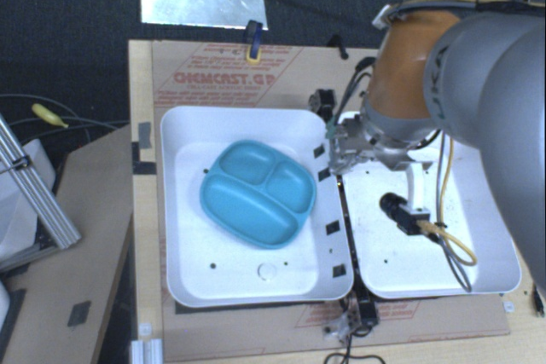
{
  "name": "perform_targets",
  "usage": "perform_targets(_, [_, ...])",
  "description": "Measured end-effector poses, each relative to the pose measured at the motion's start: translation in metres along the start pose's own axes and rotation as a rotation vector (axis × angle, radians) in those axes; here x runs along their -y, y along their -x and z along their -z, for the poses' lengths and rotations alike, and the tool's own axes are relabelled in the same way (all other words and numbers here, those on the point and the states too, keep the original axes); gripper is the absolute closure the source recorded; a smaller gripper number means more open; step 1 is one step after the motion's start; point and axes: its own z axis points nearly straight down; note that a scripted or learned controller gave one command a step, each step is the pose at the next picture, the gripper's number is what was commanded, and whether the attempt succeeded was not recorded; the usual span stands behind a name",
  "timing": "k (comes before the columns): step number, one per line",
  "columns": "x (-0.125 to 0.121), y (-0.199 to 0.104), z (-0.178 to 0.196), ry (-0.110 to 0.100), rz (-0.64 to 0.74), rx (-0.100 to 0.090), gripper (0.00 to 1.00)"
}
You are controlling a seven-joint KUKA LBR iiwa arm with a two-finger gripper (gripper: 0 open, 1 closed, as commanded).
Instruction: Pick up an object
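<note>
arm (478, 72): cut off at right edge | right bin (401, 273): far wall hidden behind arm

The grey arm (490, 89) enters from the right and fills the upper right of the camera view. Its orange band (409, 60) sits above the wrist, angled downward and to the left. The gripper (348, 151) hangs below the wrist, its metal body pointing down. Finger position cannot be determined.
</note>
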Motion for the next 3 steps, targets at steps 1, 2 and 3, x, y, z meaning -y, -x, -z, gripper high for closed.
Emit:
perform_targets(1, [-0.019,-0.109,0.02,0.001,0.006,-0.003,1.0])
perform_targets(2, [0.009,-0.051,0.052,-0.004,-0.01,0.001,1.0])
perform_targets(3, [0.072,-0.052,0.335,0.015,-0.001,-0.005,1.0])
